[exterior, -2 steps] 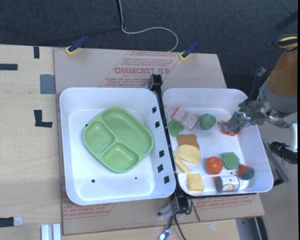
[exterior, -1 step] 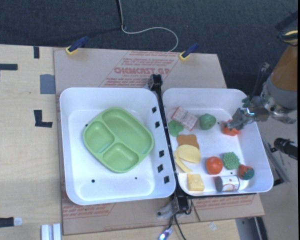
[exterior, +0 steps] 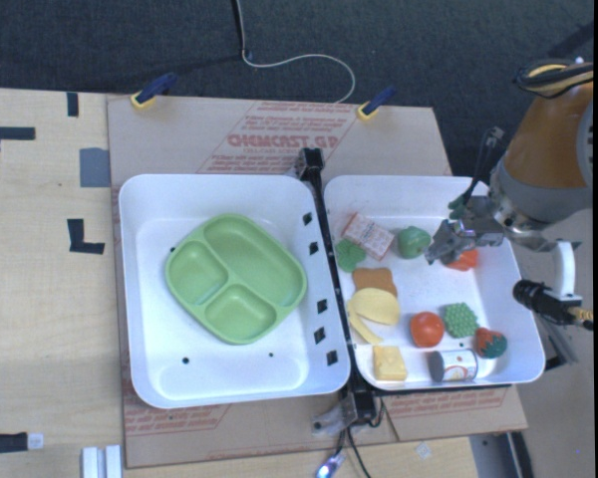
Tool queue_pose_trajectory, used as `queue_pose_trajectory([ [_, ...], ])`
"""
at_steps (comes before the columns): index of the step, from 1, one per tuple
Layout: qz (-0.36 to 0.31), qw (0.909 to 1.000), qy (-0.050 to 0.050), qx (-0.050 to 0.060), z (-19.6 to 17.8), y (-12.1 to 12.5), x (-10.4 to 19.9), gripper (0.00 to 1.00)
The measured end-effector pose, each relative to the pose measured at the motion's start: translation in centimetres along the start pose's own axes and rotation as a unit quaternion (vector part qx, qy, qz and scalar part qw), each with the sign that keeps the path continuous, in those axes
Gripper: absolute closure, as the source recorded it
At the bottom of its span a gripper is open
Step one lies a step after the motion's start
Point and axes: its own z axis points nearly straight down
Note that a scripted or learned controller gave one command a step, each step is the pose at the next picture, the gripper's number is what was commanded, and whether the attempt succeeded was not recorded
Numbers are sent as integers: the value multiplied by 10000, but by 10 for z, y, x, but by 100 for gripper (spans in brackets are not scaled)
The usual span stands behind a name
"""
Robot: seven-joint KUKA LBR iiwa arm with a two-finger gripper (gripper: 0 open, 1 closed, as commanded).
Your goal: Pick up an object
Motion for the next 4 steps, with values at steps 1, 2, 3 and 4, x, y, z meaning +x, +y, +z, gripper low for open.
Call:
queue_pose_trajectory([
  [1,-4,10000,3,5,4,-4,50,100],
  [2,-8,10000,4,15,10,-24,108,100],
  [3,-13,10000,5,4,-7,-44,161,100],
  [4,8,10000,-6,2,-10,-47,173,100],
])
